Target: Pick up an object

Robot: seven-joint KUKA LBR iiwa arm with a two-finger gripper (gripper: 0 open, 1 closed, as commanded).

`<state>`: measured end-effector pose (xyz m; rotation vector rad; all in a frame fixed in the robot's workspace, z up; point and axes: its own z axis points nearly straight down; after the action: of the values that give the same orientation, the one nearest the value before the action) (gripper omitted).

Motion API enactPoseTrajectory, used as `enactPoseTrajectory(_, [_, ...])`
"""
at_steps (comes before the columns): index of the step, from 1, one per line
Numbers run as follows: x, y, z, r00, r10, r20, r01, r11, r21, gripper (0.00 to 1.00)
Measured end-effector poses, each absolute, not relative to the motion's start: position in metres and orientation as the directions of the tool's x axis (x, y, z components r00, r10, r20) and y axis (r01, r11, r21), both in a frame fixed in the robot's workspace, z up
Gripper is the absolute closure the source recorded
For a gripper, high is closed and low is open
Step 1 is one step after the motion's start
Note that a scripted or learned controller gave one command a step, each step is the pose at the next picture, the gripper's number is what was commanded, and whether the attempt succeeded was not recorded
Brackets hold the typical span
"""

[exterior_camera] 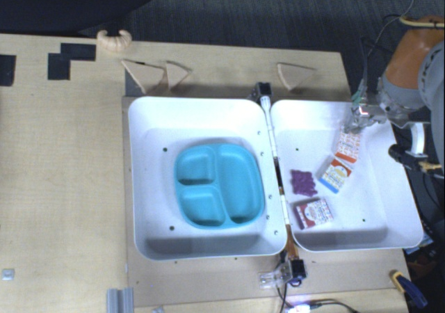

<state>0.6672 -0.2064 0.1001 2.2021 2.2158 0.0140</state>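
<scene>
- Reaching in over the far right corner of the right bin (389,235), the pincer (359,114) sits low near the back wall; whether it is released or clenched cannot be told, as the tip is small and blurred.
- Nothing visibly held; the pick looks not yet made.
- Likeliest target: a long white-and-orange packet (348,146), just below the pincer and toward the bin's middle, seemingly touching or nearly under the tip.
- Packet's long axis runs from the pincer down and slightly left, its far end pointing at a blue-edged packet (334,176) lying just beyond on much the same line.
- Further from the pincer: a purple lump (302,181), then a dark red packet (312,213), nearest the bin's front.
- Doing it well, by my judgement: close across the packet's short width, not along its length; grip near the middle so it does not droop or swing.
- Flat, thin packet lying on the bin floor, so come down squarely and low enough to catch an edge; risk of sliding off or nudging it against its neighbour.
- Left bin (146,165), well away from the pincer, holds a blue divided tray (219,183); the counter (62,186) surrounds both bins.
</scene>
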Motion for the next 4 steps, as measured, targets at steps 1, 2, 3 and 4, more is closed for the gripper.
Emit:
enactPoseTrajectory(1, [0.664, -0.205, 0.094, -0.006, 1.0, 0.0, 1.0, 0.006, 0.006, 0.0])
enactPoseTrajectory(2, [0.666, -0.204, 0.106, -0.01, 1.0, -0.002, 1.0, 0.01, 0.011, 1.0])
enactPoseTrajectory(3, [0.665, -0.204, 0.106, -0.011, 1.0, -0.002, 1.0, 0.011, 0.01, 0.0])
enactPoseTrajectory(4, [0.565, -0.173, 0.086, -0.003, 1.0, -0.001, 1.0, 0.003, 0.004, 0.0])
